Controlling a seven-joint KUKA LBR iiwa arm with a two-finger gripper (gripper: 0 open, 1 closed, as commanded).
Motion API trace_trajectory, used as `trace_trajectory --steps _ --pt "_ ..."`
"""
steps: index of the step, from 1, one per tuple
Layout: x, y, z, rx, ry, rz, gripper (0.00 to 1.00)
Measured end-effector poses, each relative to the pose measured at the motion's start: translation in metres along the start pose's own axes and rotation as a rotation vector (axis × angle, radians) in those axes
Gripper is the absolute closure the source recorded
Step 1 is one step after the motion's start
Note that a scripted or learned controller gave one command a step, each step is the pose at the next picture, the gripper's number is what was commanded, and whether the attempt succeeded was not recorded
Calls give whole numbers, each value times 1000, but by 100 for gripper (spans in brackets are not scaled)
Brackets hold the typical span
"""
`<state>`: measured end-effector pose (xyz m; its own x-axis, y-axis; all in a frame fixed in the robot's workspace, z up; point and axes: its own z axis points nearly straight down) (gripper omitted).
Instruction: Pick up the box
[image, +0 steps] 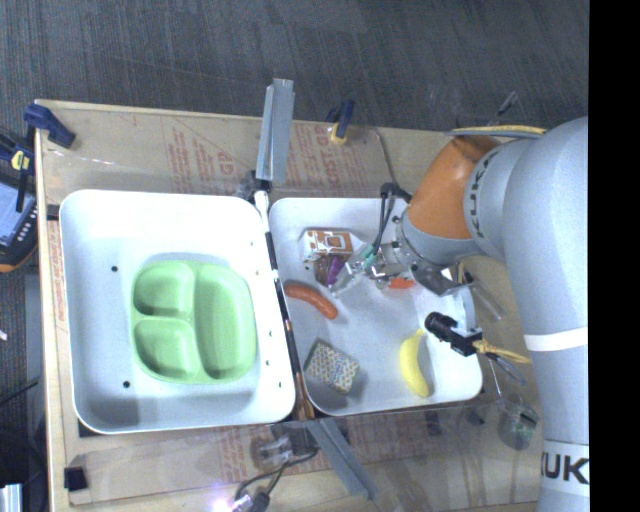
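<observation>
My gripper (352, 268) hovers just beside the small box (328, 242) at frame center, finger state I cannot tell; box looks light, stiff cardboard, so I'd pinch its short sides.

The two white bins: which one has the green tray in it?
The left bin; its green tray has three compartments. The right bin holds the small loose things.

Both white bins (90, 225) look like smooth, slightly glossy plastic. Green tray (193, 322) in the left bin: smooth matt plastic. Box (328, 242): printed card. Bench (160, 150) around the bins: matt brown board. Arm (540, 210): smooth grey casing.
</observation>
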<state>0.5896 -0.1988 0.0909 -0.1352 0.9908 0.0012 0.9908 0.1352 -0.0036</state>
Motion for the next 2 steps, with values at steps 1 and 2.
trace_trajectory --steps 1,2 --pt "34 55 -34 -3 -2 -199 0" --pt "62 50 -13 -1 -20 -193 0"
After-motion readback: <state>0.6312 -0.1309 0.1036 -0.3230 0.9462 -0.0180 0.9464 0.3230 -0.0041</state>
